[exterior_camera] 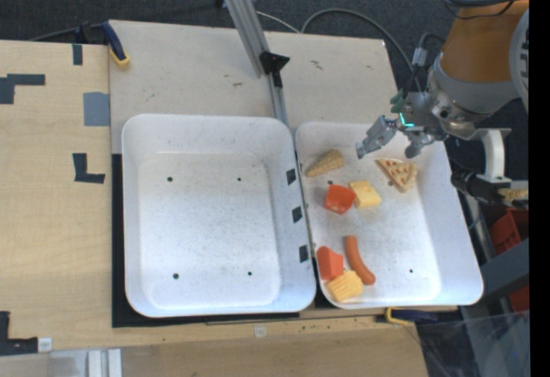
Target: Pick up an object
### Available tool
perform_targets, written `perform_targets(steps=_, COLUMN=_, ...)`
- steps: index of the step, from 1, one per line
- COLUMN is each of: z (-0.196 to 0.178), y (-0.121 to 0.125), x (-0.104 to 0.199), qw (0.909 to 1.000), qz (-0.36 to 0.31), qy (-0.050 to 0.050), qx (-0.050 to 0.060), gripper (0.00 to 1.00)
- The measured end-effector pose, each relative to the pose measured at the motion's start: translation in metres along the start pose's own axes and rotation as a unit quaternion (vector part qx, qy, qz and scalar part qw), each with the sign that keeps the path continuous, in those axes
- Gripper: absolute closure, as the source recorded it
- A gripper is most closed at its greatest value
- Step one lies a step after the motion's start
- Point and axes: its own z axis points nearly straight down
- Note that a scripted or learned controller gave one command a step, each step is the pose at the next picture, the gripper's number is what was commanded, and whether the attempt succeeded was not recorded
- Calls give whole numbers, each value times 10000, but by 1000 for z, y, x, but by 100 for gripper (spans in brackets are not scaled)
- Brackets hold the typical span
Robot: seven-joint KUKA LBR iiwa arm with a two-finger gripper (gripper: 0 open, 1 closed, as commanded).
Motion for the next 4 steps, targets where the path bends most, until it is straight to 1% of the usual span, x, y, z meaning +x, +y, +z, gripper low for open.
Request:
perform_targets(steps=1, z=-2, y=1, x=0, qw=10000, qz=-4, qy=-5, qx=-23, gripper=0)
perform_targets(steps=2, z=56, y=-9, x=-2, qw=10000, qz=-1, qy=-3, qx=7, gripper=0)
perform_targets(steps=3, z=106, y=-20, x=0, qw=10000, qz=1, qy=-2, qx=6, gripper=0)
perform_targets(steps=4, z=151, y=-18, x=4, qw=10000, qz=-2, qy=-2, qx=4, gripper=0)
